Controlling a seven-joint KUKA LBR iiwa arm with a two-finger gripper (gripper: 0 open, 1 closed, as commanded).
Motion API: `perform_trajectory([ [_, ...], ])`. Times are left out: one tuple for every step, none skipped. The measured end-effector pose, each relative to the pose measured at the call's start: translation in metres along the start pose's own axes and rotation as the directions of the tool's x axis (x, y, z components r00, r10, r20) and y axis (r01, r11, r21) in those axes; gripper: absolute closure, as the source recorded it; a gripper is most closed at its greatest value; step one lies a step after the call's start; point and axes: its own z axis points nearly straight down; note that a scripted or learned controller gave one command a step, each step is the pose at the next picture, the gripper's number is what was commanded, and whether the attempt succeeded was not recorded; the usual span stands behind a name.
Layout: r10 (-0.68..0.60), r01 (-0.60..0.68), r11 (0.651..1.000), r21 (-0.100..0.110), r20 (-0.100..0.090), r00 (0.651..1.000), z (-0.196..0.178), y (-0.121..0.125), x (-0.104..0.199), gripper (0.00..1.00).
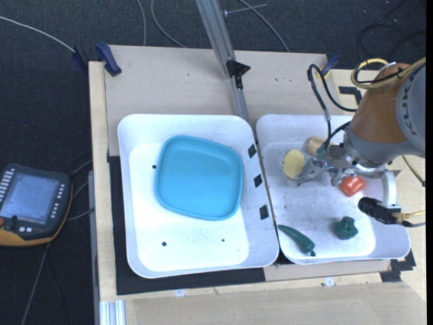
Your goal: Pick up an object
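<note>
My gripper [321, 173] is low in the right bin [325, 249], near its middle, and stands open with nothing visibly between its fingers. A yellow rounded object [293, 162] lies just left of it, close to the left fingertip. Behind the gripper sits a small tan object [314, 144], and a red object [352, 185] lies just to its right, partly under the wrist. A dark green lump [346, 227] and a long green pepper-shaped piece [298, 239] lie near the bin's front edge.
The left bin [135, 249] holds a large blue plate [199, 177]. A metal pole [223, 46] slants down to the gap between the bins. The arm's cables [325, 100] hang over the right bin's back. A teach pendant [30, 202] lies on the floor at the left.
</note>
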Motion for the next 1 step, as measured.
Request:
perform_trajectory([
  [0.000,0.000,1.000,-0.007,0.001,1.000,-0.0137,0.0019,-0.0002,1.00],
])
